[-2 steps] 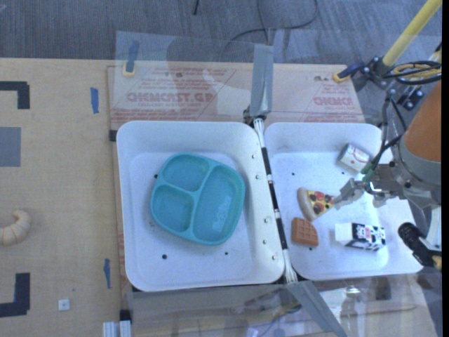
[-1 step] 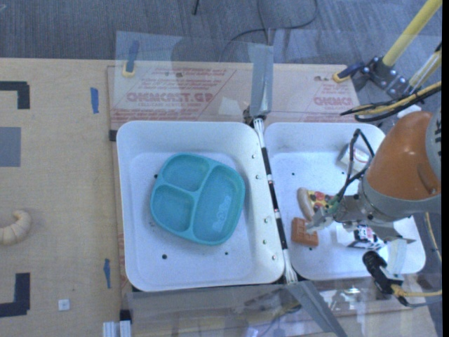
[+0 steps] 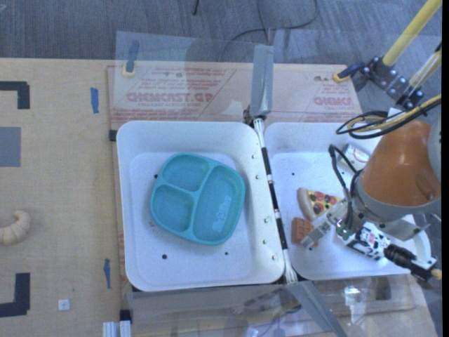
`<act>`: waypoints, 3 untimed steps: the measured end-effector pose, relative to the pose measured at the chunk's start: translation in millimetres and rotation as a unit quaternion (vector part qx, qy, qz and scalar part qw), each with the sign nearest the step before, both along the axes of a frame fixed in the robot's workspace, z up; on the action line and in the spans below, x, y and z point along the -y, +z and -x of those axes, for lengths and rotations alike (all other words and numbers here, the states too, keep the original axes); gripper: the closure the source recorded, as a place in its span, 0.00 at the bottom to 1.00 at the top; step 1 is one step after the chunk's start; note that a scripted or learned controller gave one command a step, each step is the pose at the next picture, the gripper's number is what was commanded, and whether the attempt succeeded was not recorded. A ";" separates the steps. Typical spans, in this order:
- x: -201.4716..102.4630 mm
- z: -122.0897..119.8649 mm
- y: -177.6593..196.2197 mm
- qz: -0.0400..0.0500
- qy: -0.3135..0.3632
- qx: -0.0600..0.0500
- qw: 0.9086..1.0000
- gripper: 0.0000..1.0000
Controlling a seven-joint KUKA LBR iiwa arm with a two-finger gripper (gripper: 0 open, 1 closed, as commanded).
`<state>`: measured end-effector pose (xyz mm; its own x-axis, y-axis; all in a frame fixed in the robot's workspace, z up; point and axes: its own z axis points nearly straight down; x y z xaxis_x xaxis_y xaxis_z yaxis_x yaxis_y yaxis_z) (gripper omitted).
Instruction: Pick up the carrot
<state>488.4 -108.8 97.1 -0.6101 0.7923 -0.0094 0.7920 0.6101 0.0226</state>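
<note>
One stubby orange piece, which we take for the carrot without being sure, lies in the right bin near its left wall. It looks slightly longer up and down the view, but it is too blurred for us to tell which end is the tip. The gripper sits just to its right, and we cannot tell how wide it is open or whether it holds anything. A pizza slice lies just above. A teal plate rests in the left bin, and a croissant lies on the bench.
</note>
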 end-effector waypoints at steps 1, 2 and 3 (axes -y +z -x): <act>1.9 0.1 9.5 0.000 -0.002 0.001 1.000 1.00; -46.3 8.4 87.3 0.001 -0.165 -0.012 0.986 1.00; -113.6 -0.5 102.2 -0.001 -0.303 -0.012 0.953 1.00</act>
